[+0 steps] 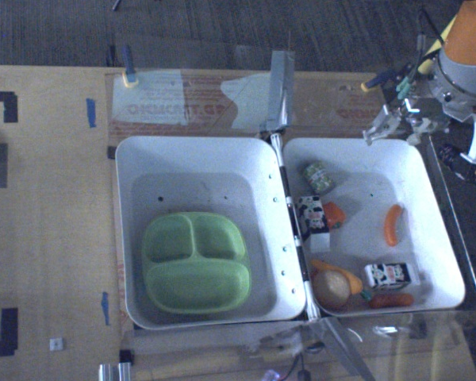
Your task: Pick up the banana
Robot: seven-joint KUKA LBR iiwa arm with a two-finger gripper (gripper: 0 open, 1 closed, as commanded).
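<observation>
The banana [343, 274], yellow-orange and curved, lies in the front left corner of the right bin [428, 213], resting against a round beige fruit [331, 290]. My gripper [397, 129] hangs over the bin's back right rim, far behind the banana. It is open, with nothing between its fingers. The grey arm with its orange band comes in from the top right.
The right bin also holds a green can [319, 177], a cow-print carton [311, 213] beside a small red piece [334, 213], an orange sausage-shaped piece [392, 224], a second cow-print carton [389, 274] and a red sausage [391, 299]. A green divided plate [195, 262] lies in the left bin [135, 173].
</observation>
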